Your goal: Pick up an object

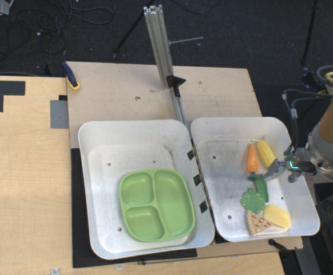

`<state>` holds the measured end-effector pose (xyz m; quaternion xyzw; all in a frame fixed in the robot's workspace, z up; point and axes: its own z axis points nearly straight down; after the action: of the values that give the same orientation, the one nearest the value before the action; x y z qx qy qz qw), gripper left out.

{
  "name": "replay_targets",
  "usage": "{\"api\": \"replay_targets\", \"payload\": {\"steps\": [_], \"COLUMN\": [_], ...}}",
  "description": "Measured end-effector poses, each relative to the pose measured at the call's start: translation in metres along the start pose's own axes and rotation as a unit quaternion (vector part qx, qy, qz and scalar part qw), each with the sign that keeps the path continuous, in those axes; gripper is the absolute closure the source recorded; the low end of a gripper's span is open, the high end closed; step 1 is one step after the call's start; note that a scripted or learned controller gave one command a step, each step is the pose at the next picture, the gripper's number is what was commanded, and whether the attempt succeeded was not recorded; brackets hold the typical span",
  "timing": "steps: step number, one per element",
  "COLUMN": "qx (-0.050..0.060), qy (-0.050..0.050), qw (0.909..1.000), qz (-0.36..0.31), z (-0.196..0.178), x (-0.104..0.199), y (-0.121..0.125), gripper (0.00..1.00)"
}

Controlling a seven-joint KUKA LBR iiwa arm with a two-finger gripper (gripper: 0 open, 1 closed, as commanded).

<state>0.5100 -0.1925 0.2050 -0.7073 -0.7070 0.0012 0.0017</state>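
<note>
Nearest the camera, the green divided plate (pixel 156 204) lay in the left bin (pixel 95 139), its three compartments bare. No brand, label or writing could be read on anything in view.

Toys were gathered in the right bin (pixel 224 133), toward its right side. An orange carrot (pixel 252 158) lay just beside a yellow corn cob (pixel 266 152). Below them sat a green leafy piece (pixel 254 198). At the bin's near corner a waffle-patterned wedge (pixel 260 224) touched a yellow lemon-like piece (pixel 277 215).

Reaching in from the right, the arm (pixel 326 136) was low over the right bin's far-right edge, with most of its body cut off at the frame border. Its gripper (pixel 283 168) hung just right of the carrot and above the green piece, with its metal fingers (pixel 272 171) pointing left toward the toys. Nothing could be seen between them. Whether they stood wide or narrow could not be told at this angle and size.

A tall aluminium post (pixel 159 44) stood on the bench (pixel 212 90) behind the bins.
</note>
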Motion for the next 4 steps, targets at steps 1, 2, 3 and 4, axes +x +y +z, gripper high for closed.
{"api": "replay_targets", "payload": {"steps": [1,2,3,4], "qx": [-0.001,0.001,0.001,-0.001], "qy": [0.0,0.001,0.001,0.001], "qw": [1.0,1.0,1.0,1.0], "qz": [0.0,0.0,0.0,0.0], "z": [-0.001,0.044,0.106,0.114], "x": [0.0,-0.002,-0.004,-0.005], "y": [0.001,0.004,0.008,0.009], "gripper": [0.0,0.0,0.0,0.0]}}
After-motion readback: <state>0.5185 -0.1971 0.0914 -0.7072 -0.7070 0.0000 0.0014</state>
